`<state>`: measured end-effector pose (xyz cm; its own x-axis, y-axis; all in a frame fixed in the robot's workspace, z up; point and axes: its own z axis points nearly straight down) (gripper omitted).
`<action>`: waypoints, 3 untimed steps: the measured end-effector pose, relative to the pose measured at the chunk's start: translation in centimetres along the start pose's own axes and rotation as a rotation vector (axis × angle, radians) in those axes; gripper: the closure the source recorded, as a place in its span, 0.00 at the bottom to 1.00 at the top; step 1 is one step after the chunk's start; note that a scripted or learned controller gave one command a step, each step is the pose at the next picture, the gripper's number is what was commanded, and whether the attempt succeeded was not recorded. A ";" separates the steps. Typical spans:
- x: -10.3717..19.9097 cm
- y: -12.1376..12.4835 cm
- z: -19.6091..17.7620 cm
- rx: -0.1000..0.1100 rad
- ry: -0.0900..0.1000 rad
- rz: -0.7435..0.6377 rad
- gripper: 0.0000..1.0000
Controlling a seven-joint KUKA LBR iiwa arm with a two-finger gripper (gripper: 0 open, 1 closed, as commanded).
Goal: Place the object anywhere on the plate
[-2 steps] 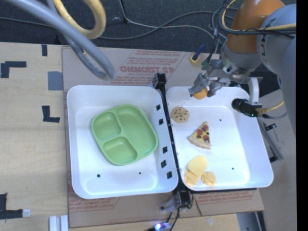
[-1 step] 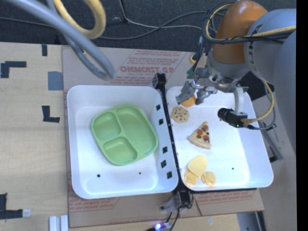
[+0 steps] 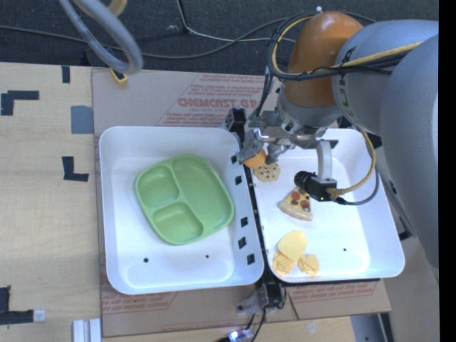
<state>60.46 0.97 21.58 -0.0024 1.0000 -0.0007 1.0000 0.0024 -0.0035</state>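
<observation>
In the right bin (image 3: 370, 258) we see a pizza slice (image 3: 296, 204) and yellow pieces (image 3: 293, 254) near its front.

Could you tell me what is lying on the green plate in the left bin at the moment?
The green plate shows three bare compartments with nothing lying on them. The toy food, including the pizza slice and cookie, sits in the right bin. Nothing covers the plate.

Evenly lit from above, slightly soft throughout.
Mild glare on white bins (image 3: 117, 212); faint shadows under plate (image 3: 184, 198); blurred hose (image 3: 92, 20) at top.
</observation>
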 end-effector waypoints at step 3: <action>12.6 -3.4 0.2 0.000 -0.001 0.001 1.00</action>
<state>57.03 13.55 21.35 -0.0018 1.0000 -0.0017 1.0000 0.0018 -0.0033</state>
